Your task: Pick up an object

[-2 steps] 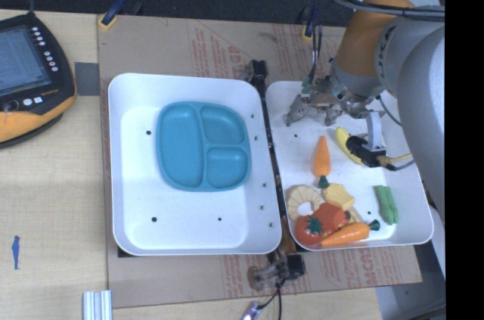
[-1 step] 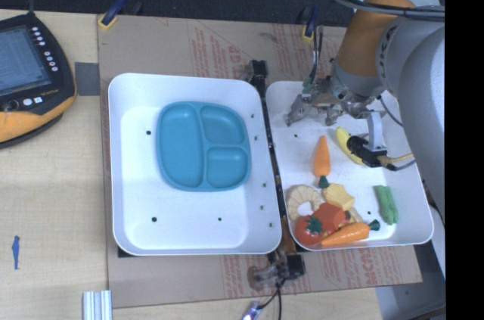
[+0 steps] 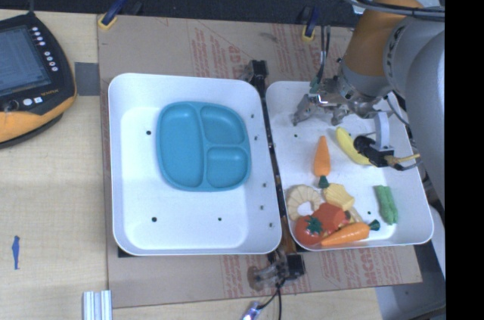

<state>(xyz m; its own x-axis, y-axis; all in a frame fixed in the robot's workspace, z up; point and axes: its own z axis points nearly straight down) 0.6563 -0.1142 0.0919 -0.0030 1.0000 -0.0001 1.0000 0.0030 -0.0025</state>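
Status: pick not done, nothing is lifted. All of the work is left.

Far left edge of the bench: orange-and-black control pad [image 3: 26,80], hard plastic with a dark screen. Bench top [image 3: 53,182] is pale wood; a brown cardboard sheet [image 3: 189,46] lies under both bins.

Left bin [image 3: 125,167]: shallow, glossy white plastic with rounded corners. It holds one blue tray [image 3: 203,145] near its middle, matte, with three compartments and rounded edges.

Right bin [image 3: 291,103]: same type. Toys sit along its near edge and right side, all apparently smooth moulded plastic: orange carrot [image 3: 322,156] upright near the centre; pale yellow ridged piece [image 3: 305,199] at the near left corner, touching a red tomato-like lump [image 3: 321,219]; second carrot [image 3: 346,234] lying across the near edge; yellow banana [image 3: 349,144], curved, toward the right edge; green pod [image 3: 386,203], ribbed, by the right edge.

Gripper [image 3: 318,110] sits low over the bin's far left area, clear of every toy. Its fingers look spread apart, with nothing between them. Carrot is the nearest candidate, I'd guess; its tapered, slick shape could slip.
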